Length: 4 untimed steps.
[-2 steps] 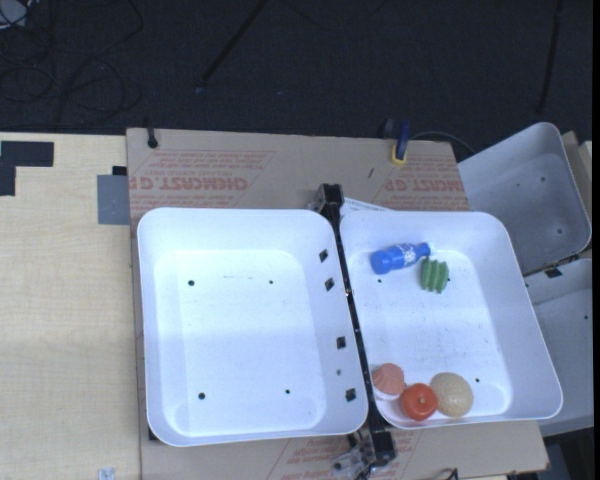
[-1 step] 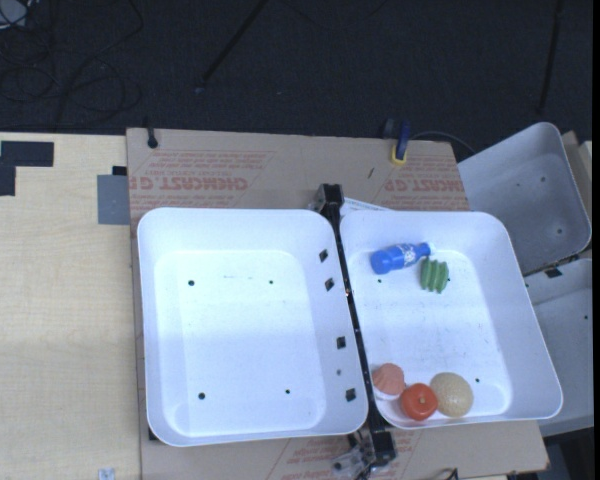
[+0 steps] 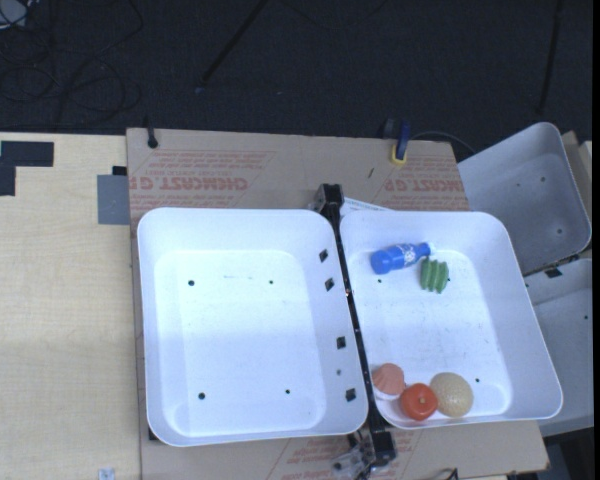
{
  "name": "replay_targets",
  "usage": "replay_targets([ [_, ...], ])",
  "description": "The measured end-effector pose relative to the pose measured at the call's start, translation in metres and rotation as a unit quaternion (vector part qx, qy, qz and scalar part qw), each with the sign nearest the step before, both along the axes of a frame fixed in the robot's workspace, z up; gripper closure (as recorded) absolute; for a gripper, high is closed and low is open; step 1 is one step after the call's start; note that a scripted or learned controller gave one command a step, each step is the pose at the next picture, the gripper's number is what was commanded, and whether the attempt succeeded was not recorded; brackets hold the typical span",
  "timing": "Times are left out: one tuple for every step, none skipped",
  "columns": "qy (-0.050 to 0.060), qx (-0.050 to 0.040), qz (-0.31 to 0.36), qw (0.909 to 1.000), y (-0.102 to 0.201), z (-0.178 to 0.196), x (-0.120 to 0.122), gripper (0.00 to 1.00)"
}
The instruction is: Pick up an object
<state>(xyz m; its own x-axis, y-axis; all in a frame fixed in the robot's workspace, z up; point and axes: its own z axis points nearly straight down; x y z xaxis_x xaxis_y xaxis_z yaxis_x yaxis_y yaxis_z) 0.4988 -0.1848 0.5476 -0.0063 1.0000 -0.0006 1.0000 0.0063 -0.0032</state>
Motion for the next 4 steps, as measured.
replay_targets([
  [0.000, 0.0010, -0.002, 1.0000, 0.036, -0.010, -0.024, 1.00],
  [0.000, 0.0008, -0.002, 1.0000, 0.069, -0.010, -0.023, 1.00],
  [0.000, 0.0008, -0.001, 1.0000, 0.103, -0.010, -0.023, 1.00],
  [0.001, 0.0007, -0.001, 1.0000, 0.137, -0.010, -0.023, 1.00],
])
